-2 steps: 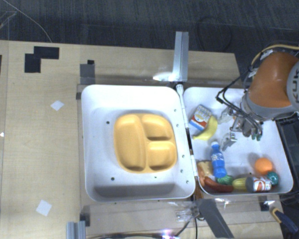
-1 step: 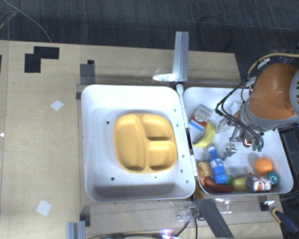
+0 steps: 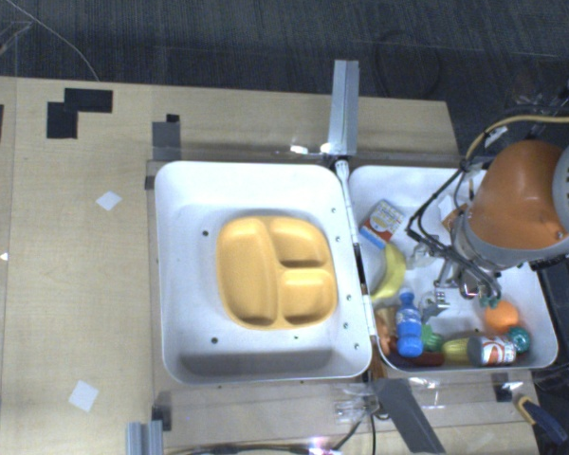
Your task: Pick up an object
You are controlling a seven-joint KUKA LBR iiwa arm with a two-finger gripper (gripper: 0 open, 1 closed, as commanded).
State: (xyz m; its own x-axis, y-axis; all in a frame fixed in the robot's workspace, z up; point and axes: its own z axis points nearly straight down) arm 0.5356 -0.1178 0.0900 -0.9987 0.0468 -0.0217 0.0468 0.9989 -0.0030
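Note:
The right bin (image 3: 548, 347) holds a jumble of small objects. A yellow banana (image 3: 392, 273) lies along its left side, and below it stands a blue bottle (image 3: 408, 328). A white and red packet (image 3: 385, 218) sits near the bin's back. An orange fruit (image 3: 501, 316), a teal ball (image 3: 520, 338) and a small can (image 3: 492, 351) lie at the front right. My gripper (image 3: 451, 292) hangs low over the middle of this bin, just right of the banana, under the arm's orange band (image 3: 512, 197). I see nothing held in it.
The left bin (image 3: 185, 349) carries a yellow divided tray (image 3: 273, 271) at its centre. A metal post (image 3: 343, 107) rises behind the wall between the bins. Black cables (image 3: 436, 207) loop beside the wrist. Bare wooden bench (image 3: 66, 273) lies to the left.

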